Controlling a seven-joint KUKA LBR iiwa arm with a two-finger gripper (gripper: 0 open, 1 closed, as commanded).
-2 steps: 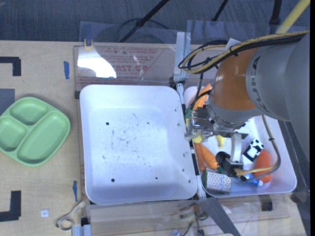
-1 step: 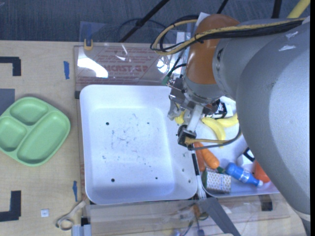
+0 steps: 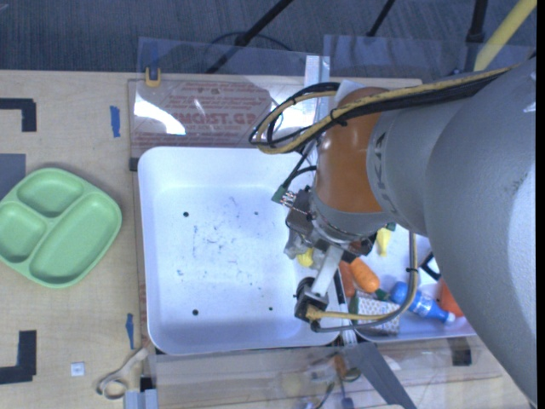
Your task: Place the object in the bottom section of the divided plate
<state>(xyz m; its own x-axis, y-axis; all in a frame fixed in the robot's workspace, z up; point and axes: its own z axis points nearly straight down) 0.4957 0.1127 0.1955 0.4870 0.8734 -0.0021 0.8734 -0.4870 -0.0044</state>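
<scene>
The green divided plate point(image 3: 58, 225) lies on the wooden bench left of the bins, with two small sections at its upper left and one long section at its lower right. All its sections are bare. My gripper point(image 3: 301, 245) hangs below the orange-banded wrist, low over the right edge of the left bin point(image 3: 213, 228), near the wall between the bins. A small yellow piece point(image 3: 305, 260) shows right at the gripper; whether it is held cannot be told. The arm hides much of the right bin.
In the right bin lie an orange carrot-like toy point(image 3: 364, 275), a yellow item point(image 3: 382, 242), a green item point(image 3: 398, 294), a blue bottle point(image 3: 427, 308) and another orange thing point(image 3: 449, 297). Scissors-like loops point(image 3: 115, 380) lie at the bench's front.
</scene>
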